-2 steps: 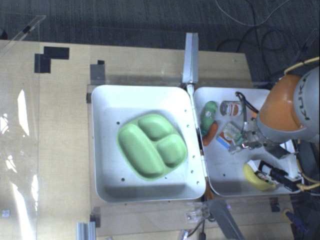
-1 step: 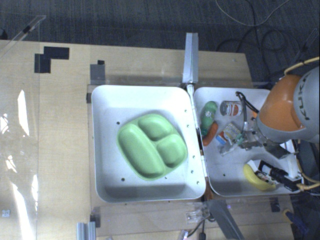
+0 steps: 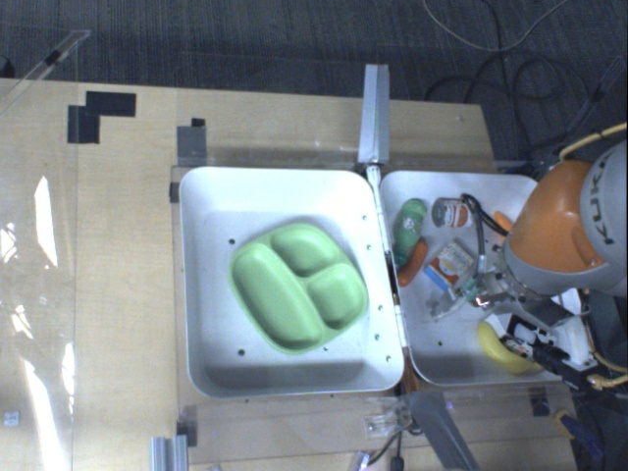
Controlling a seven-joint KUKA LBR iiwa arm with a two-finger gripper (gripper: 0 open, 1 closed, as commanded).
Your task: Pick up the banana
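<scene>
My claw (image 3: 469,292) hung low in the right bin (image 3: 424,356), just beside the banana (image 3: 500,349) (my target); whether it was spread, I couldn't tell.

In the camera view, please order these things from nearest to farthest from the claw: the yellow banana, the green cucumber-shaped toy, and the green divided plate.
Measured from the claw:
1. The yellow banana, in the right bin's front part, just below and to the right of the claw in the view.
2. The green cucumber-shaped toy, near the right bin's left wall, toward the back.
3. The green divided plate, in the middle of the left bin.
</scene>
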